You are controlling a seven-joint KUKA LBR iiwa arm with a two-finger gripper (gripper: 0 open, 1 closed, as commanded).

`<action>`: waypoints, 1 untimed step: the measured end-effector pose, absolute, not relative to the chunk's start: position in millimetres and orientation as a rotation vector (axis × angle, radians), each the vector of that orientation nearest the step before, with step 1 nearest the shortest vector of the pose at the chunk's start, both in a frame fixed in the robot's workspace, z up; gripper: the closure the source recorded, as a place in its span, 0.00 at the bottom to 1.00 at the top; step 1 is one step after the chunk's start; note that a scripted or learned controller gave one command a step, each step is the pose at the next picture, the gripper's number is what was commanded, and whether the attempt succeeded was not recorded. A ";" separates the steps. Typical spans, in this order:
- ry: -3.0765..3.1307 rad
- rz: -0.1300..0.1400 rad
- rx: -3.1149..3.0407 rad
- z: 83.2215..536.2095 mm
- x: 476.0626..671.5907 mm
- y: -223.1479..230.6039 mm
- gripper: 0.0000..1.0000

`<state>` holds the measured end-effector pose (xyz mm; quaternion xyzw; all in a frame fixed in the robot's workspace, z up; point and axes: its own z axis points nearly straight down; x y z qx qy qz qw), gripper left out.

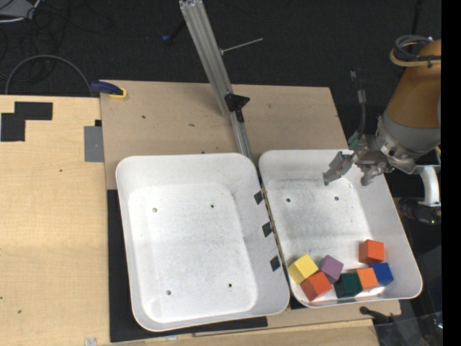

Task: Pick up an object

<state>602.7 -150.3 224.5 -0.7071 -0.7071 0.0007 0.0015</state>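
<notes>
Above the far right corner of the right bin (338,215), the gripper (354,170) hangs on the grey arm (410,132), whose orange band (416,96) shows above the wrist at the view's right. Its two fingers (336,170) stand spread apart with nothing between them, one reaching toward the bin's middle and the other lying nearer the right rim. All the blocks sit well apart from the gripper, clustered in the near right corner of that same bin. A yellow cube (304,267) lies at the left of the cluster, just beside a purple cube (331,267), with a larger red-orange cube (315,285) touching both from the near side. A dark green cube (348,285) sits next to an orange cube (367,277), and a blue cube (383,273) rests against the orange one near the rim. A separate red-orange cube (372,251) stands a little farther back along the right wall. Beside it, the left bin (191,236) lies on the wooden bench (173,121), and a slanted aluminium rail (212,60) runs down to the gap between the two bins.
</notes>
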 end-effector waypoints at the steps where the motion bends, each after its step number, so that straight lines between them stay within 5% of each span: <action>1: -2.223 0.002 -2.209 207.1 590.1 -71.9 0.00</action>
